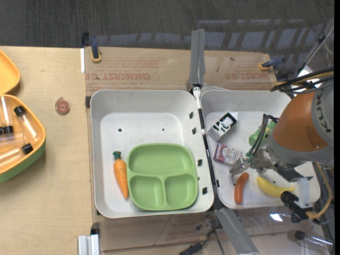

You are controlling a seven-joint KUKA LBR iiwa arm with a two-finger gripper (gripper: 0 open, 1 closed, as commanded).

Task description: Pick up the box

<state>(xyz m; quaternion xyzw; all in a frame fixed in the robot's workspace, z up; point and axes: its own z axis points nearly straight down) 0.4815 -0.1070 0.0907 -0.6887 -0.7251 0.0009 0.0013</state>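
Carrot (121,175) and green divided plate (162,177) are lying in the left bin (101,142), which I am leaving alone. Moving right, in the right bin (255,95), the box (228,154) I am after is lying flat near the left wall, with a black-and-white card (224,124) just beyond it on the far side. My gripper (243,166) is hovering just right of the box, above a red sausage (240,187), with a yellow banana (273,186) to its right and a green item (260,134) farther back. I am judging myself to be in the approach step, and I cannot tell how my tool is set or whether it has anything. Next I am needing to shift left over the box and come down squarely. White bins are sitting on cardboard (159,68) over a wooden bench (48,206), with grey carpet (159,9) beyond.
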